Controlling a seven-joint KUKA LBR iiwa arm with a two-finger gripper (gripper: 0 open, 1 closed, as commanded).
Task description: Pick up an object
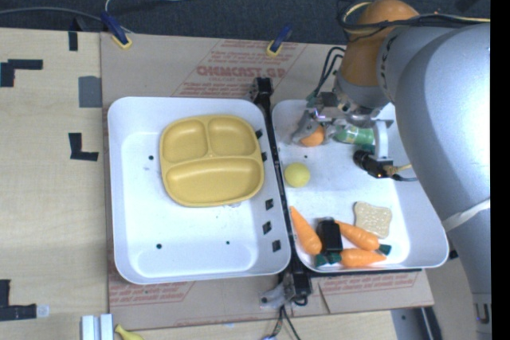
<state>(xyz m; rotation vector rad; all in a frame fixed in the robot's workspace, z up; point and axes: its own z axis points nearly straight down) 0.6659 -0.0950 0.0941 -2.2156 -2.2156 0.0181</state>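
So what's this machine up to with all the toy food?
The robot arm's end effector is down in the right bin, at a small orange piece near the back. Carrots, a yellow ball and a cracker lie untouched nearer the front. The left bin has a yellow divided plate.

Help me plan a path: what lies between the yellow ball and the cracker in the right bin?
In the camera view, bare white bin floor lies between the yellow ball and the cracker; the carrots and the black block sit below that stretch.
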